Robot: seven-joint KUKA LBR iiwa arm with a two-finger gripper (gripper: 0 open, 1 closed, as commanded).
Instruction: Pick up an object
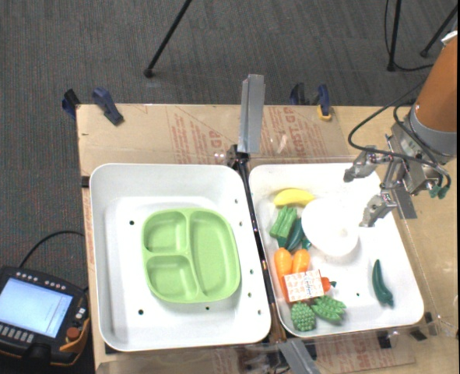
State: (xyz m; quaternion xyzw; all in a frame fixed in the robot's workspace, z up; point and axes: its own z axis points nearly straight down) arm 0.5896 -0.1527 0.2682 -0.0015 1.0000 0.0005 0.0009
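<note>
The grey arm with its orange band is reaching in from the right, and its two-finger gripper (367,192) is hovering over the upper part of the right shallow white bin (405,248). Its jaws are standing spread wide, one finger pointing toward the bin's top edge and the other hanging just above the round white bowl (331,226); nothing is sitting between them.

The white bowl is lying near the middle of the right bin. Just above and left of it, a yellow toy banana (293,197) is resting close to the bin's upper left corner. A green toy pepper-like piece (284,224) is lying touching the bowl's left side, with a darker green piece beside it. Below these, two orange toy carrots (291,261) are lying side by side, and a small white carton with an orange label (303,284) is sitting on top of their lower ends. Two bumpy green toy vegetables (318,312) are crowding the bin's lower left corner. A dark green slender toy pod (381,282) is lying apart near the right wall.

The left shallow white bin (113,209) is holding a light green plastic tray with three compartments (191,254). Both bins are sitting side by side on the brown bench (167,135).
</note>
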